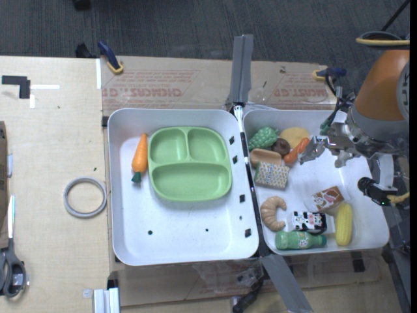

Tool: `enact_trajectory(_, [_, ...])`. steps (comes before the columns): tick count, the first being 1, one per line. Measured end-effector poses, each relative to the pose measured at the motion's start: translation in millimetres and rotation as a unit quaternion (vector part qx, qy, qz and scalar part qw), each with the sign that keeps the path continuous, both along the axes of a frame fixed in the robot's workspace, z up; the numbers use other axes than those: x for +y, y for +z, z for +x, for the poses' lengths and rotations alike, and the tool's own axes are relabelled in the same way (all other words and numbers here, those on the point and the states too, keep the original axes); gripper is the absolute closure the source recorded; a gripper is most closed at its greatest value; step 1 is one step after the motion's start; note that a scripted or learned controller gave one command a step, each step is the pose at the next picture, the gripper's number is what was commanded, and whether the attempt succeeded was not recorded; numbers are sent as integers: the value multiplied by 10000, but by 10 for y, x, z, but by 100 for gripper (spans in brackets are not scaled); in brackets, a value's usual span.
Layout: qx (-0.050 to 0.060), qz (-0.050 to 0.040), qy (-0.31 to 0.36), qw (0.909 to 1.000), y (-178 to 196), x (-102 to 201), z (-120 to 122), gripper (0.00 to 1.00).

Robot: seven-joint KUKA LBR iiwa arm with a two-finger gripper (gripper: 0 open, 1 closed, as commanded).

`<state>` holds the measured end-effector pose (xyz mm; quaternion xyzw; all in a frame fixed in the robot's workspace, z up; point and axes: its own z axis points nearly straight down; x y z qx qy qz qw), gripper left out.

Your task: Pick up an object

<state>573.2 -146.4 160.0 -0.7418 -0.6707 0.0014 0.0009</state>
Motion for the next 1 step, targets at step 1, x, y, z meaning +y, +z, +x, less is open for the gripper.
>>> enact_trajectory(1, [-20,-8,633,9980,843,-227,859,0])
